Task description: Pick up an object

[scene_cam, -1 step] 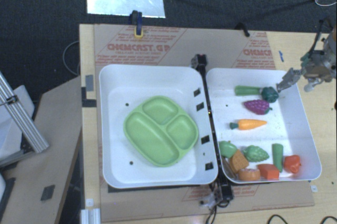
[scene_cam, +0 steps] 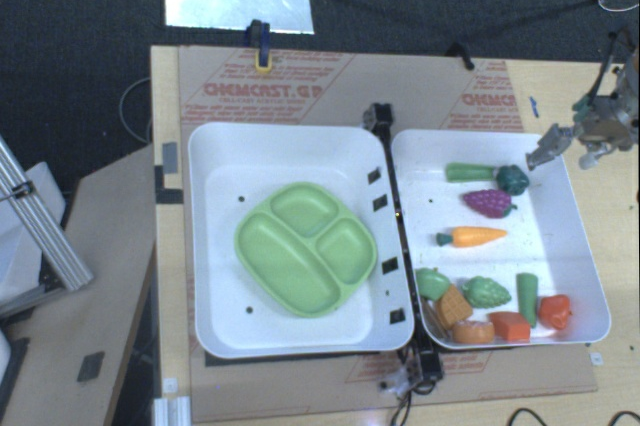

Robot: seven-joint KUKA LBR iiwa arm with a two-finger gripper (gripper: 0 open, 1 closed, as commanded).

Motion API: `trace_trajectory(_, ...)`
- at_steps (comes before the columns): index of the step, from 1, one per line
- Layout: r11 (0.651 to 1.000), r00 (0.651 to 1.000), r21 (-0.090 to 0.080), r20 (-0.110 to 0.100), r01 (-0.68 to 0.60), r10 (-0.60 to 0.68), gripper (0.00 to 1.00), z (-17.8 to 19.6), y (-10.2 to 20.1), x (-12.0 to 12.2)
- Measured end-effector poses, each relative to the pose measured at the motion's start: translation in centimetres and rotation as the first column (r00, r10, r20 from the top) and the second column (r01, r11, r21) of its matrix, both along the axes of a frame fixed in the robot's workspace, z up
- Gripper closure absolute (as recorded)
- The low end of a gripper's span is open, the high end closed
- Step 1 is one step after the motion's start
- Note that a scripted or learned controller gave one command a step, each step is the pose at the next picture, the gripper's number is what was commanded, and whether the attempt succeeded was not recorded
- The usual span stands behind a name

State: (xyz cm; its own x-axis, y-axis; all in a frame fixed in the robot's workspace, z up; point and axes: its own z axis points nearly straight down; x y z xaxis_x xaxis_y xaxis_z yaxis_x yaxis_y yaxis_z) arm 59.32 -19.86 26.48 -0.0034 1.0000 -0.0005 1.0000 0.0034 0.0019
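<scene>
From my seat I see the gripper (scene_cam: pixel 572 146) at the far right of the bench, over the upper right corner of the right bin (scene_cam: pixel 590 266). Its two fingers stand apart, one slanting down toward the bin's rim, and nothing sits between them.

The things to pick all lie in that right bin. Nearest the gripper is a green broccoli (scene_cam: pixel 489 175) on its side, its dark head just beside the lower fingertip (I cannot tell whether they touch). Below it lies a bunch of purple grapes (scene_cam: pixel 488 203), then an orange carrot (scene_cam: pixel 474 237) pointing right. Along the bin's near edge are crowded several more toy foods: a green pepper (scene_cam: pixel 432 283), a leafy green piece (scene_cam: pixel 487 291), a small upright green piece (scene_cam: pixel 527 292), a red tomato (scene_cam: pixel 555 311) and some orange and red pieces (scene_cam: pixel 478 328) pressed together.

The left bin (scene_cam: pixel 222 176) holds a light green divided plate (scene_cam: pixel 305 249), lying flat near its middle.
</scene>
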Motion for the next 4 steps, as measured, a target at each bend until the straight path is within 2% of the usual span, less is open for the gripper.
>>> trace_trajectory(2, 1.000, 1.000, 0.001, -0.005, 0.002, -0.002, 0.00, -11.7, -0.2, 1.1)
trace_trajectory(3, 1.000, 1.000, 0.002, -0.005, 0.002, -0.002, 0.00, -17.6, 0.2, 0.3)
trace_trajectory(4, 1.000, 1.000, 0.000, -0.001, 0.002, -0.002, 0.00, -18.0, 0.2, 0.4)
